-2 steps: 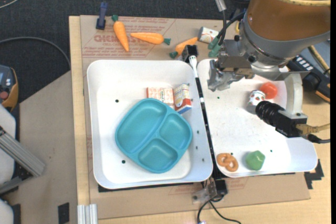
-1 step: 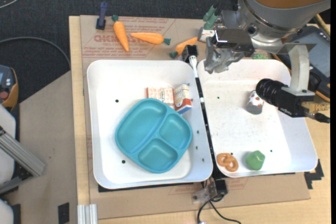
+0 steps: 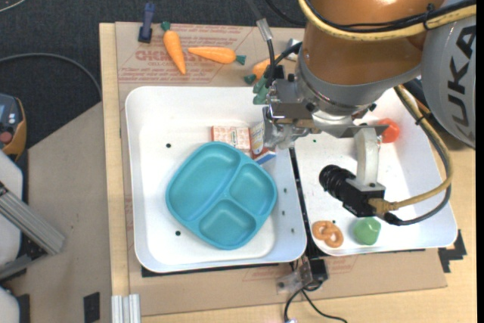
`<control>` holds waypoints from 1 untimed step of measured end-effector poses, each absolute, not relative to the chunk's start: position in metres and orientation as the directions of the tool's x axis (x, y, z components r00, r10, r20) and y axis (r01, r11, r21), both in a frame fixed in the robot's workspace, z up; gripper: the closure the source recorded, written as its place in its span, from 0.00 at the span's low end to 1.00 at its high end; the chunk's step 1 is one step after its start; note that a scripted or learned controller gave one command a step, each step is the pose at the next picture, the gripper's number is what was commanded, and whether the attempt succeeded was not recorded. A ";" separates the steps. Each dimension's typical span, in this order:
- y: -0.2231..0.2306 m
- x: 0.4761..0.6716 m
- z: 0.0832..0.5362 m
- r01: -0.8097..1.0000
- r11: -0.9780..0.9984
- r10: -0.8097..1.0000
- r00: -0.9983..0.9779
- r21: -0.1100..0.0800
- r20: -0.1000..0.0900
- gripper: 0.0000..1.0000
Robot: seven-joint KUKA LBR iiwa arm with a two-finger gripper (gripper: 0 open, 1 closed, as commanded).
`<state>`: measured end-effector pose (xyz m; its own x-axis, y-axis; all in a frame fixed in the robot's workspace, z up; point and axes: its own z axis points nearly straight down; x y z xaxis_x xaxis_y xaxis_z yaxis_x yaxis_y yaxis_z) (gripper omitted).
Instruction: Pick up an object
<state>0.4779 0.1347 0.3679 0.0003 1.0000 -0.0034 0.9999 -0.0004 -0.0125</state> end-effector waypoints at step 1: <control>0.134 0.480 0.385 1.000 0.000 1.000 0.000 0.003 0.001 1.00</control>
<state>0.4798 0.1342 0.3851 0.0003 1.0000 0.0007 1.0000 -0.0003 0.0027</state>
